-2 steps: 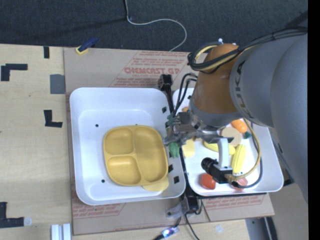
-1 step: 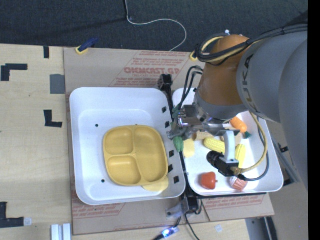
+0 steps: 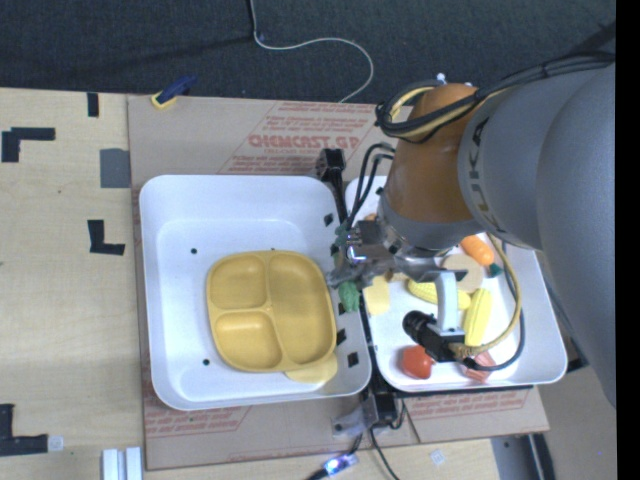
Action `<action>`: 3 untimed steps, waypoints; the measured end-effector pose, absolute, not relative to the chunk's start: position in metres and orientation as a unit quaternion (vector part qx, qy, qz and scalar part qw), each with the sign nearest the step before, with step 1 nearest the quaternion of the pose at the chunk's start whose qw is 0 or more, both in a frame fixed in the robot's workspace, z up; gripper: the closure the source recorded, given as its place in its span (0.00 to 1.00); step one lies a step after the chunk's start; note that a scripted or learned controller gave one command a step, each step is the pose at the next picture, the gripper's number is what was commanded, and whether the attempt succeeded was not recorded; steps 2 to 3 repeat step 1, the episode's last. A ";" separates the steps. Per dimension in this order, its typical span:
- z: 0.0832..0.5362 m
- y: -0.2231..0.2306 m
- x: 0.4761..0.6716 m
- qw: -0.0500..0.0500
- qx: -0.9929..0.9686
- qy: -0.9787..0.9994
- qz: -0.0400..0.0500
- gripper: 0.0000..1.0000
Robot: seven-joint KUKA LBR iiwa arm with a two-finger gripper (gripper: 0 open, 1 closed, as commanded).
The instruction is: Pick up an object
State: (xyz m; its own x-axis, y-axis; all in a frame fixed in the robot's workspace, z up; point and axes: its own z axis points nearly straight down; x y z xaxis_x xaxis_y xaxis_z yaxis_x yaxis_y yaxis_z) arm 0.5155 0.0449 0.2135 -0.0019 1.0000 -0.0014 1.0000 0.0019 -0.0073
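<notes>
Nearest: red round toy [image 3: 418, 363], by the near wall of the right bin [image 3: 540, 360].
Left bin [image 3: 175, 268]: yellow divided plate [image 3: 270, 308] lies flat.
Right bin, middle: yellow toy food [image 3: 478, 313]; green piece [image 3: 349, 295] at the left wall.
Pincer [image 3: 352, 253]: over the walls where the bins meet, just beyond the green piece; open or closed, cannot tell.
Farther: orange piece [image 3: 480, 251], beside the arm.

Dark carpet [image 3: 120, 18] lies beyond a pale bench [image 3: 60, 298] bearing cardboard [image 3: 200, 138].
</notes>
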 end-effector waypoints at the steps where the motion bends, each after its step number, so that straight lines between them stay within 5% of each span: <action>1: 0.223 0.041 0.504 0.002 -0.707 -0.708 0.002 1.00; 3: 0.223 0.041 0.504 0.002 -0.707 -0.708 0.002 1.00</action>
